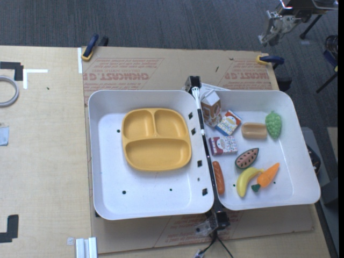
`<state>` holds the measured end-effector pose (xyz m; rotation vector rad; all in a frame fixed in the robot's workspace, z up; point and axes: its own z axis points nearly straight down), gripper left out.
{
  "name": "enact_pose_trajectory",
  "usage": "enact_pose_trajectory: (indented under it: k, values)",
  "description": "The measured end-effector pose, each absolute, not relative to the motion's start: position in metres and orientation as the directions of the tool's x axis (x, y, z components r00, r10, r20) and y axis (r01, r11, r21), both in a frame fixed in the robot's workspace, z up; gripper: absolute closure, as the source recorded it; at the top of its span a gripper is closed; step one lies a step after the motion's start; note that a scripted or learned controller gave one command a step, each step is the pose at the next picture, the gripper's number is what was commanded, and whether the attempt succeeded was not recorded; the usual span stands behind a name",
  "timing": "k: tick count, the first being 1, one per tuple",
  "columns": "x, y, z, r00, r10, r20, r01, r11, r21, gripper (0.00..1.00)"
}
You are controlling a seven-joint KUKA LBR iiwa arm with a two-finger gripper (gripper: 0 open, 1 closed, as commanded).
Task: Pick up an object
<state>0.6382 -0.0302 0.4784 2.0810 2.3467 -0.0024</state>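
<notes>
Jaws unreadable, well clear of banana, carrot and watermelon slice.

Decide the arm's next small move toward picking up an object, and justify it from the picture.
Probably bring the gripper down and left over the right bin. It sits high, beyond the bench's far right corner, while every toy lies in that bin; the green grapes are closest.

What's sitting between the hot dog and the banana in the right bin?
Bare white bin floor between the hot dog and the banana in the camera view; the watermelon slice lies just above that gap.
</notes>
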Motion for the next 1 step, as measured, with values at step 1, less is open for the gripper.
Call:
enact_pose_trajectory:
  k: [1]
  values:
    - [0.639, -0.0301, 0.4875, -0.121, 0.993, -0.006, 0.993, 0.121, 0.003, 1.0]
